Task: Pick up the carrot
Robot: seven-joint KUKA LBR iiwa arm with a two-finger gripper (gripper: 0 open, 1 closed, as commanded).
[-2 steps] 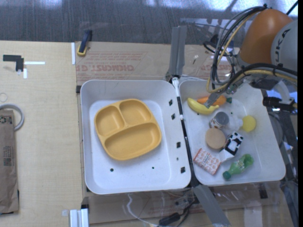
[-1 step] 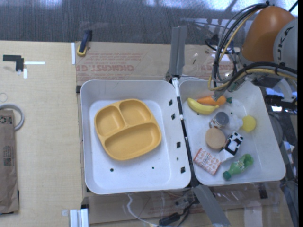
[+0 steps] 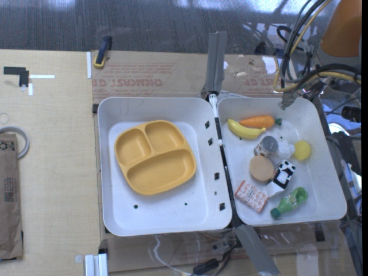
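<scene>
The orange carrot (image 3: 257, 121) lies in the right bin (image 3: 322, 154) near its far edge, with its green stalk end pointing right. It touches the yellow banana (image 3: 244, 130) just in front of it. The arm's orange band (image 3: 345, 22) and dark cables hang at the top right. My gripper (image 3: 287, 101) reaches down over the right bin's far rim, a little right of and behind the carrot, apart from it. Nothing shows in its grasp.
The right bin also holds a small can (image 3: 267, 146), a lemon (image 3: 302, 150), a tan round disc (image 3: 262, 168), a black-and-white item (image 3: 283, 175), a pink packet (image 3: 250, 195) and a green bottle (image 3: 289, 203). A yellow divided plate (image 3: 155, 156) sits in the left bin (image 3: 115, 211).
</scene>
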